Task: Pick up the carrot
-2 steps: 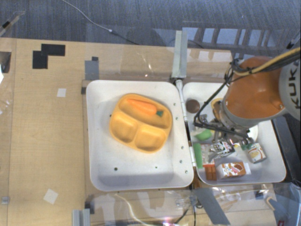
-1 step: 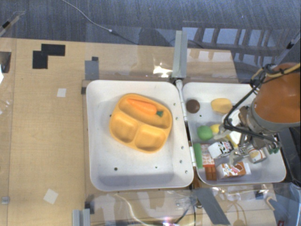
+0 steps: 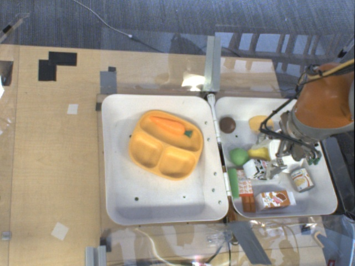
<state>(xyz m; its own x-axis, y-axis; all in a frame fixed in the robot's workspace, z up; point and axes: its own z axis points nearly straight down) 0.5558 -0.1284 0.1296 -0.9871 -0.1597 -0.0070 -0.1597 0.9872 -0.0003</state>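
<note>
The carrot (image 3: 168,127), orange with a small green stem end, lies in the far compartment of a yellow divided plate (image 3: 165,144) in the left bin (image 3: 119,176). My gripper (image 3: 282,160) hangs low over the right bin (image 3: 327,204), well to the right of the carrot, among the items there. Nothing from the task is seen in it. The grey wrist and orange arm body (image 3: 326,101) come in from the right and cover part of that bin.
The right bin holds several items: a brown ball (image 3: 227,124), a green round fruit (image 3: 239,157), a yellow piece (image 3: 259,152), a small jar (image 3: 300,179), a carton (image 3: 274,199) and a green stick (image 3: 233,183). A ridge (image 3: 217,148) divides the bins.
</note>
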